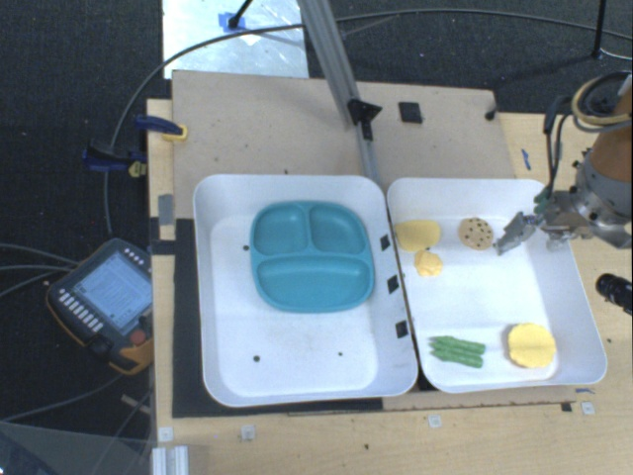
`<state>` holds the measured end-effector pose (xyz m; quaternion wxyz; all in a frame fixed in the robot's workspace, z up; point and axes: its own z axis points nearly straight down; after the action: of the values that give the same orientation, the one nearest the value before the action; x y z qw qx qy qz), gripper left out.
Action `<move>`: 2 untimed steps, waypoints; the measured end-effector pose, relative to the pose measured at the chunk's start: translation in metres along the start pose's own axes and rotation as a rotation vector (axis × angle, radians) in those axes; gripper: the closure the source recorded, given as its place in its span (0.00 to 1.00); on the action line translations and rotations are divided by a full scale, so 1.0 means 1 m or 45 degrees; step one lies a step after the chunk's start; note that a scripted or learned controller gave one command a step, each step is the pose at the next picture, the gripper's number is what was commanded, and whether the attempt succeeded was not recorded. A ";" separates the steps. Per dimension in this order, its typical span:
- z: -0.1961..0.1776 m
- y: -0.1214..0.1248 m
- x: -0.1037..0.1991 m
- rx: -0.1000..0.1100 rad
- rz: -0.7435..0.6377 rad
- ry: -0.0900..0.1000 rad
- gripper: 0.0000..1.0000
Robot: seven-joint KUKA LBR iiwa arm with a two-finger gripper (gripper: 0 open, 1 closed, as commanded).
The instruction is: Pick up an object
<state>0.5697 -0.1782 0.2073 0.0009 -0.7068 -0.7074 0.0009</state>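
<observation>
The right bin (pixel 490 300) holds a brown chocolate-chip cookie (pixel 476 233), a yellow wedge (pixel 416 234), a smaller yellow lump (pixel 428 263), a bundle of green beans (pixel 457 350) and a round yellow disc (pixel 531 345). My gripper (pixel 532 239) hangs over the bin's upper right part, just right of the cookie. Its two grey fingers are spread open with nothing between them. The left finger (pixel 513 234) points toward the cookie, a short gap away from it.
The left bin (pixel 223 295) carries a blue divided plate (pixel 312 257). A grey pole (pixel 331 52) slants in from the top down to the gap between the bins. A teach pendant (pixel 104 303) lies off the bench at left. Cables hang at the far right.
</observation>
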 end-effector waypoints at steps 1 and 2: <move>0.042 -0.002 0.003 -0.001 -0.001 0.000 0.00; 0.104 -0.008 0.002 0.001 0.000 0.001 0.00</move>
<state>0.5614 -0.1763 0.1035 0.0014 -0.7067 -0.7075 0.0010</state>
